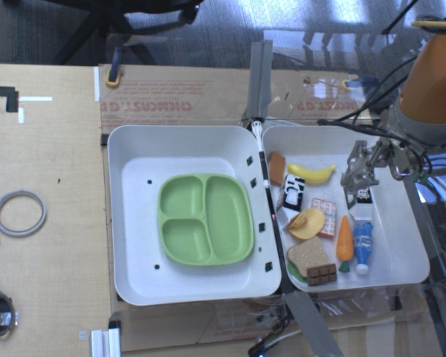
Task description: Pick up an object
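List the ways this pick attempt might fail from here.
The two-finger pincer hangs over the right white bin, where the toys lie crowded. The orange toy carrot touches the blue and white tube, so closing there might pinch both or neither. The yellow toy banana lies near the bin's far wall, which may block a finger.

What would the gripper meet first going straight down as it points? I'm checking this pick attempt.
Probably the blue-and-white tube, lying right below the gripper in the right bin, beside the carrot; depth is unclear.
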`<act>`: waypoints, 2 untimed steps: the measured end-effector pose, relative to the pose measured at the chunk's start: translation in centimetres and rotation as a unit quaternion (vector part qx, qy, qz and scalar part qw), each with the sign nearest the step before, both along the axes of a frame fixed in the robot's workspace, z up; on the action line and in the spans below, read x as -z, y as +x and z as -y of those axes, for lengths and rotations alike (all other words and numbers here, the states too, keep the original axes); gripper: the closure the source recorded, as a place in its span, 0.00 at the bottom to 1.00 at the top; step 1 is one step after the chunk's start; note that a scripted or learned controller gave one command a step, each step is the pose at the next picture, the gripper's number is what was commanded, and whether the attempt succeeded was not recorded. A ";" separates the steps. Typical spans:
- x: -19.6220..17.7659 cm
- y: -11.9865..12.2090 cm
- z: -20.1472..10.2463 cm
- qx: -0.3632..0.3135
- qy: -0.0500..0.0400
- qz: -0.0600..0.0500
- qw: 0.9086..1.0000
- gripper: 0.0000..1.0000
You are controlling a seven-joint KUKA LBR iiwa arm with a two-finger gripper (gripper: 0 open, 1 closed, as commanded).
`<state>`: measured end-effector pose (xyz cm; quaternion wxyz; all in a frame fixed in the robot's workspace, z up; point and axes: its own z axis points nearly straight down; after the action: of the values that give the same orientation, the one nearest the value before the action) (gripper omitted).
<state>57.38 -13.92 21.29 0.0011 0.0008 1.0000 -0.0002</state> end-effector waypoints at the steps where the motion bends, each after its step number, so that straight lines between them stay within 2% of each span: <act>1: 10.4 -6.9 3.3 -0.106 -0.003 0.010 0.994 0.00; 2: 12.0 1.1 8.1 -0.015 0.000 0.002 1.000 0.00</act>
<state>58.47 -22.05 9.29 0.0026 -0.0146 0.9999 -0.0003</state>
